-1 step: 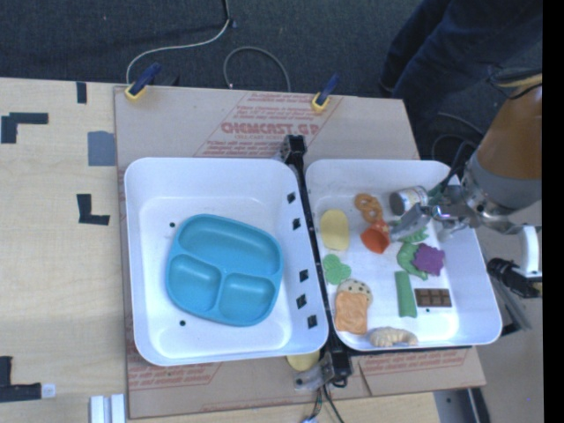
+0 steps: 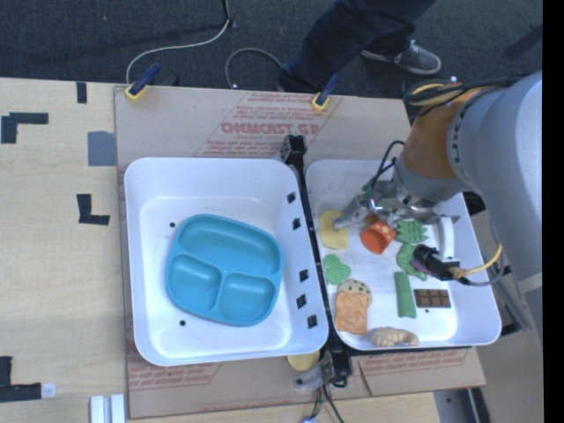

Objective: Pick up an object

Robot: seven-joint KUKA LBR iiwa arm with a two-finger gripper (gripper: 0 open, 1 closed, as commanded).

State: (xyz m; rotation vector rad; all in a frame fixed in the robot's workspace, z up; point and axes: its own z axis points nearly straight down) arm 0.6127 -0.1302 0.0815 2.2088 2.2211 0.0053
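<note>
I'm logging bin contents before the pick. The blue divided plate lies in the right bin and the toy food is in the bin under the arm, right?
Not quite. The camera view shows the blue plate in the left bin, not the right one. The rest holds: the toy food, such as the orange piece and the chocolate bar, lies in the right bin, under the arm.

left bin (image 2: 141, 236): white | tray (image 2: 225, 270): light blue | right bin (image 2: 476, 320): white | orange piece (image 2: 377, 237) | brown chocolate bar (image 2: 432, 300) | green stick (image 2: 404, 294) | arm (image 2: 493, 139): grey, orange band | worktop (image 2: 53, 263): pale wood, dark marks
</note>
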